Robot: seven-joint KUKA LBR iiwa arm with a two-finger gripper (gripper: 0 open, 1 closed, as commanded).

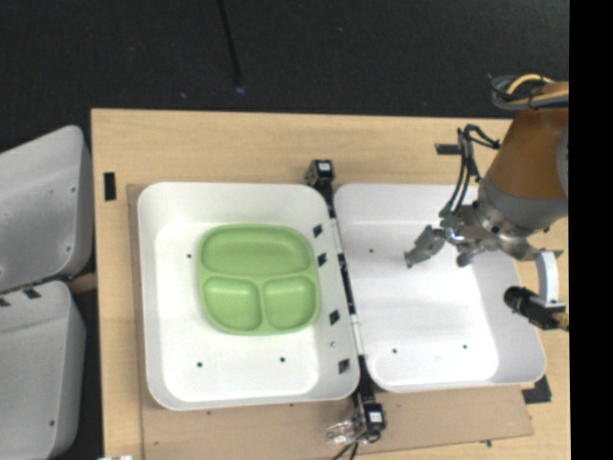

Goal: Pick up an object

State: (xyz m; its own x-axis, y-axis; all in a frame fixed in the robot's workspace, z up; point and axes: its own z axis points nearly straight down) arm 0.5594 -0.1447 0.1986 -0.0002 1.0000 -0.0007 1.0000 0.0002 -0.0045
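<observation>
Pincer first: the grey two-finger gripper [442, 248] hangs over the right shallow white plastic bin [431, 348], toward that bin's two o'clock corner, with its fingers spread apart and nothing between them. Above it sits the arm's orange band [525, 156].

At the far left, the left shallow white plastic bin [172, 372] has smooth, glossy walls and rounded corners. In its middle lies the pale green divided plastic plate [257, 278], a matte rounded square with one wide compartment on top and two smaller ones below. A row of small black clips [336, 290] runs between the bins on the light wooden bench [115, 142].

From the pincer, the plate lies toward nine o'clock, well apart, across the divide.
</observation>
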